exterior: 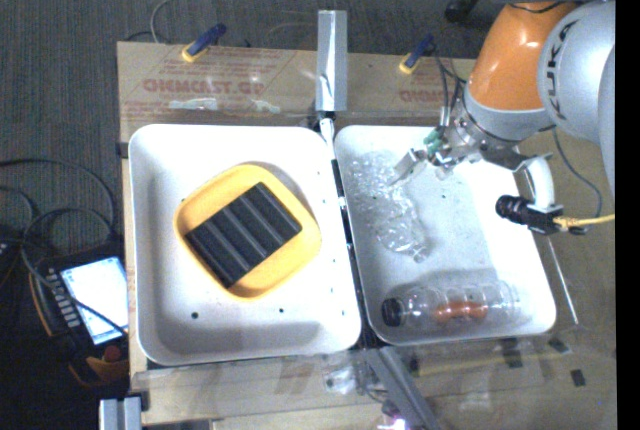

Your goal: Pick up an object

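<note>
The table carries two white bins side by side, and the arm reaches in over the far right corner of the right bin. In the left bin a yellow tray with a dark ribbed top lies flat and untouched, well apart from the arm. In the right bin a clear bottle lies on its side along the near wall, and a crumpled clear wrap lies toward the left wall. The gripper hangs above the far end of that wrap, near it; nothing can be seen held in it, and whether it is open or closed cannot be told. The pick seems barely begun: everything rests in the bins, and the grasp and lift are left to do.
</note>
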